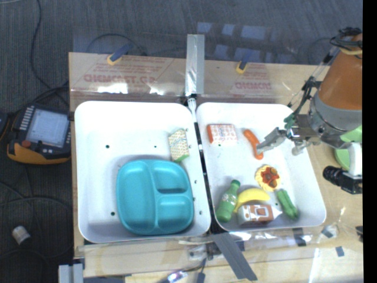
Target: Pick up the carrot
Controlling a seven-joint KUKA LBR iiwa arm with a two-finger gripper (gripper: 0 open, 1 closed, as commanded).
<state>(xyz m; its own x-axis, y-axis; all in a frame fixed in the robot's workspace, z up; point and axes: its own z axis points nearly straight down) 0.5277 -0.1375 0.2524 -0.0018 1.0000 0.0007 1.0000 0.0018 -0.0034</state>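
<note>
The carrot (pixel 253 142) lies on the floor of the right bin (pixel 306 175), in its upper half, slanting from upper left down to lower right. Just left of the carrot, apart from it by a thin strip of white, sits an orange-and-white box (pixel 221 134) close to the wall that divides the two bins. The gripper (pixel 283 140) hangs just right of the carrot, its grey fingers (pixel 271 141) spread apart with nothing between them, the nearer tip close to the carrot's lower end; whether it touches cannot be told. Below the carrot is a stretch of bare floor, then a small round pizza slice (pixel 268 177). Farther below the carrot, along the bin's near wall, crowd a green bottle (pixel 228 200), a banana (pixel 252 196), a brown-and-white carton (pixel 257 213) and a green cucumber (pixel 287 204). Above the carrot the floor runs bare to the far rim. The arm (pixel 343 93) stands over the bin's right rim, to the right of the carrot. Well to the left of the carrot, across the dividing wall, the left bin (pixel 100 134) holds a teal divided tray (pixel 155 196) in its lower half and a small yellowish packet (pixel 178 144) against the dividing wall, with bare floor along its far and left sides.
</note>
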